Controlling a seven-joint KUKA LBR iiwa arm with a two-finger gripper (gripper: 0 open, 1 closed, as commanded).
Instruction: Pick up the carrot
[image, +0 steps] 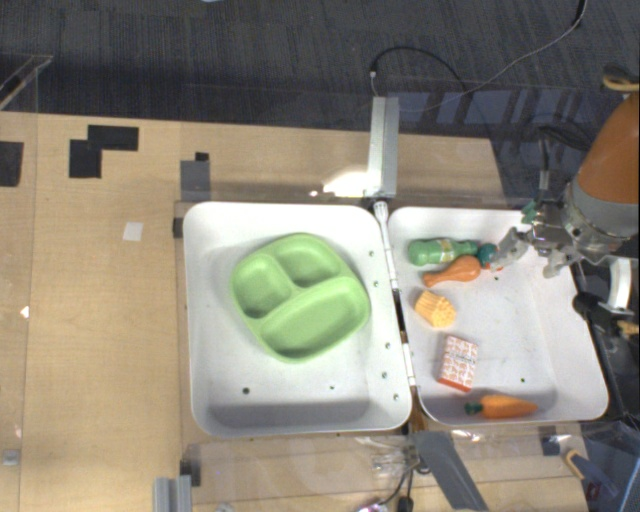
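Looked down on a pale wooden surface (100, 300) bearing two white bins side by side. Found in the left bin (215, 400) a green plate (300, 295) with three compartments, lying flat and slightly turned, nearer the bin's back than its front.

Moved on to the right bin (570, 385). Saw near its back left corner a green bottle (445, 250) on its side, and just in front of it, touching or nearly so, an orange drumstick (455, 270) pointing left. Noted a yellow block (435, 309) in front of those, near the left wall, and a red and white box (458, 362) further forward, apart from the block. Found the carrot (500, 406) at the front edge of the right bin, lying flat, leaf end to the left, just in front of the box and not touching it. Saw nothing resting on or against it.

Met the gripper (532, 252) at the back right of the same bin, just right of the bottle's cap and well apart from the carrot. Made out the fingers (512, 245) spread apart, with nothing between them and no clear contact with any item. Traced the grey arm (600, 215) to the right edge, with the orange band (612, 160) above the wrist.
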